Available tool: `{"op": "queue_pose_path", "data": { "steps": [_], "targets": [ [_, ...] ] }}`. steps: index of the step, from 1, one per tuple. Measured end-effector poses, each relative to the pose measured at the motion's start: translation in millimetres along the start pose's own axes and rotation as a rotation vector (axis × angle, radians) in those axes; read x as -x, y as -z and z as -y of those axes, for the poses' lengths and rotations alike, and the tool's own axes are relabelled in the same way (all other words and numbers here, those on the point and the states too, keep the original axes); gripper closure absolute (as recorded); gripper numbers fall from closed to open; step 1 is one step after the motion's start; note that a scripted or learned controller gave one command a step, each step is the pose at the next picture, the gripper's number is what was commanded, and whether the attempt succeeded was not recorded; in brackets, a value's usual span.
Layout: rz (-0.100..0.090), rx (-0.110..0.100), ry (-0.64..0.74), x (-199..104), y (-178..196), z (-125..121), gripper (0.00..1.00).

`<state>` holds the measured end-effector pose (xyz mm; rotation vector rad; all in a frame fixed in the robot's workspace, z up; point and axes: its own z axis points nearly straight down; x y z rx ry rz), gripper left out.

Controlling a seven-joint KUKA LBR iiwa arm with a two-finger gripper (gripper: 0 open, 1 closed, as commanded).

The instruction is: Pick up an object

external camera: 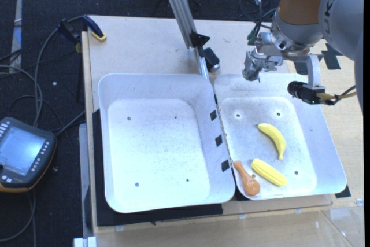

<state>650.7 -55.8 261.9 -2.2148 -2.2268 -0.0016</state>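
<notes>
The grey arm's two-finger gripper (252, 73) hangs above the far rim of the right shallow white bin (324, 147). In that bin lie a curved yellow banana (273, 137), a yellow corn cob (269, 173) and an orange carrot (247, 179); the carrot rests just beside the cob.

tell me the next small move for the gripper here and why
Probably bring the gripper toward the camera and down over the banana. It now hangs above the right bin's far rim, holding nothing, and the banana lies apart from the corn and carrot.
</notes>
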Motion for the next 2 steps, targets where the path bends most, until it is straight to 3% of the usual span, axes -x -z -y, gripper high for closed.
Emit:
{"op": "queue_pose_path", "data": {
  "steps": [2],
  "targets": [
    [0.000,-0.001,-0.001,-114.3,-15.6,-3.5,1.00]
  ]
}}
